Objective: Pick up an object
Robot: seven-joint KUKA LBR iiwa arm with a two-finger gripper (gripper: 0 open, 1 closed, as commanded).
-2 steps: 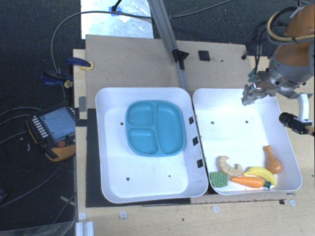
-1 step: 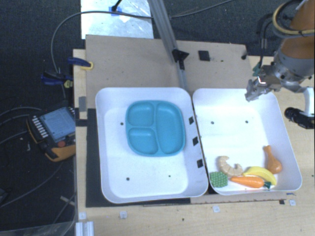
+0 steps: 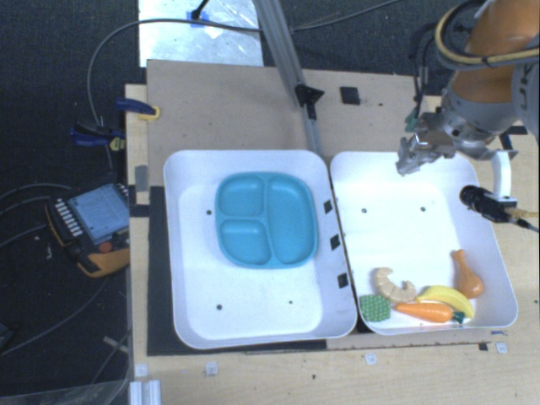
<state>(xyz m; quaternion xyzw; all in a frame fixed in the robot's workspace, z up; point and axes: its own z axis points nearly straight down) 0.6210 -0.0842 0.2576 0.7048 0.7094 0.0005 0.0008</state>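
Toy food (image 3: 422,298) heaped in the right bin's (image 3: 405,226) near corner.
Gripper (image 3: 408,164) hangs over that bin's far edge, well apart from the food; its grip state cannot be told. A blue plate (image 3: 266,219) sits in the left bin (image 3: 194,302).

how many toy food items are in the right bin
5, clustered at the right bin's near edge: green piece, tan piece, carrot, banana, drumstick. They overlap, so more may be hidden.
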